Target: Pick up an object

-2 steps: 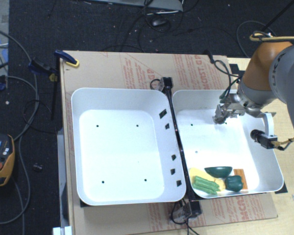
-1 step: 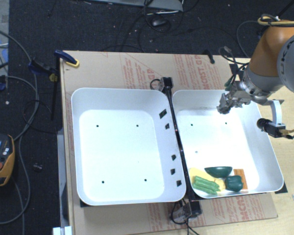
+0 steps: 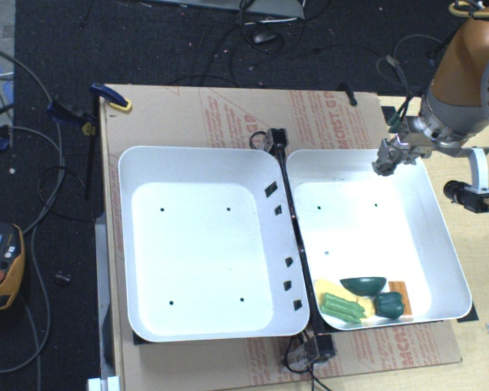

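Several small objects lie bunched at the front edge of the right bin [image 3: 440,218]: a dark green bowl-shaped piece [image 3: 363,284], a light green ridged piece [image 3: 342,307], a teal-green lump [image 3: 389,305], a yellow flat piece [image 3: 329,289] and an orange block [image 3: 399,288]. My gripper [image 3: 386,164] hangs over the far right corner of that bin, well away from the pile. It is small and dark against the bin wall, and nothing shows beneath it.
The left bin [image 3: 130,218] sits beside the right one, with a black clip strip [image 3: 287,218] between them. Both rest on a cardboard sheet [image 3: 228,112]. Cables and a yellow-handled clamp [image 3: 112,98] lie beyond the bins; a handheld pendant [image 3: 0,263] is at far left.
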Motion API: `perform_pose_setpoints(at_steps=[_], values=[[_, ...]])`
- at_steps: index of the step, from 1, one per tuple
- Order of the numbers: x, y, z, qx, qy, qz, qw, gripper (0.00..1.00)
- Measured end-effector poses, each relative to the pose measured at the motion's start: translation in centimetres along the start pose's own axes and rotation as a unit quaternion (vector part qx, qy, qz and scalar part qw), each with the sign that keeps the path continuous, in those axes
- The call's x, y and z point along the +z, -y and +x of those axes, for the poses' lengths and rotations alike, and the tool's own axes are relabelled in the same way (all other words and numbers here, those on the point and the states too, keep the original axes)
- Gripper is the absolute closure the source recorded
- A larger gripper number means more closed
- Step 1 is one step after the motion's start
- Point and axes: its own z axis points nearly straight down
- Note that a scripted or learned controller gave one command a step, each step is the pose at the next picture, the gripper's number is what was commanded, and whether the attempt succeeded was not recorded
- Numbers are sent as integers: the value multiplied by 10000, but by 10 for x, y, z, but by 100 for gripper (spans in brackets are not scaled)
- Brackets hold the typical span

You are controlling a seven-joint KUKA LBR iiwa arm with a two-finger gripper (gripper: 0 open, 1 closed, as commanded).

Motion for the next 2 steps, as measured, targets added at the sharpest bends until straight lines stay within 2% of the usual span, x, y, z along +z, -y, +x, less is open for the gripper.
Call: perform_pose_setpoints(at_steps=[2], values=[[8, 21, 89, -13, -9, 29, 10000, 100]])
